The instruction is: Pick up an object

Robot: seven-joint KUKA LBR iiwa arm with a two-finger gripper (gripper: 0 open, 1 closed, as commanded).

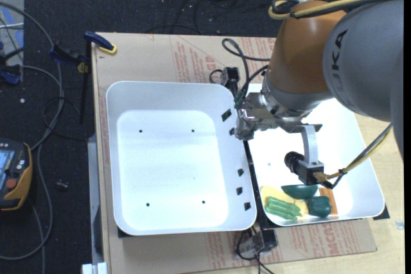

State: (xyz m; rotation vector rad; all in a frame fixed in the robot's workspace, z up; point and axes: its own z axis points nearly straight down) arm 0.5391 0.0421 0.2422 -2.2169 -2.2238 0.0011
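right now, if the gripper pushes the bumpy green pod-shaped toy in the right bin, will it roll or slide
The bumpy green pod-shaped toy looks long and rounded, so it would probably roll sideways rather than slide. It seems to overlap a flat yellow piece, which may shift with it. The right white bin's front wall is close, so it likely stops there.

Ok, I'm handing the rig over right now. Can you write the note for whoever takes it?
Gripper: low at the right bin's edge, next to the left bin. I can't tell whether it is open or shut.
Things: green ridged piece, yellow flat piece, dark teal bowl and teal-green lump are clustered in the right bin's near corner, apart from the gripper.
Done: nothing visibly picked.
Left: probably move to the cluster, grasp one, lift.
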